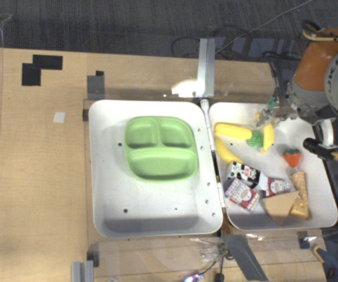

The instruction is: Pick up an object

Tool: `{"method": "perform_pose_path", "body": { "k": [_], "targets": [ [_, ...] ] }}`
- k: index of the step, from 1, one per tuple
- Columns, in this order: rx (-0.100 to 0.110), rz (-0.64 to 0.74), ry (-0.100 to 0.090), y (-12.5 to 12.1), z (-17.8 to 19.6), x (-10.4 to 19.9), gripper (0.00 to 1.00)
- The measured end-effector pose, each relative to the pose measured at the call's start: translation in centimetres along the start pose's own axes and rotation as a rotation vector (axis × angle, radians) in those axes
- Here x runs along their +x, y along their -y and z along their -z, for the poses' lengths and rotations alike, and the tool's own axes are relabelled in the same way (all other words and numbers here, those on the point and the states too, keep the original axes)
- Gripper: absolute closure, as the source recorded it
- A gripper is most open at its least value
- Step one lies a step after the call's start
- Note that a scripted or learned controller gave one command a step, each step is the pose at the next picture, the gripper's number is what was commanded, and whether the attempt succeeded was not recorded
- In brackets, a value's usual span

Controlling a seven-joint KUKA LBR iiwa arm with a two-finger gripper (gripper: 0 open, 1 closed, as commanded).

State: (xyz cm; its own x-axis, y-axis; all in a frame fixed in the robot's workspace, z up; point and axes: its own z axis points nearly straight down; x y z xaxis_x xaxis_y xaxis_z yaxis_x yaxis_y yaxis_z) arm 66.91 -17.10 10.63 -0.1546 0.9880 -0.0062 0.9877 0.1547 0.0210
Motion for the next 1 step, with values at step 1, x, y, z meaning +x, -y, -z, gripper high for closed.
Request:
{"method": "perform_pose_path", "body": {
  "k": [1],
  "targets": [
    [0.015, -0.165, -0.003, -1.13, 10.96, 4.80, 1.00]
  ]
}}
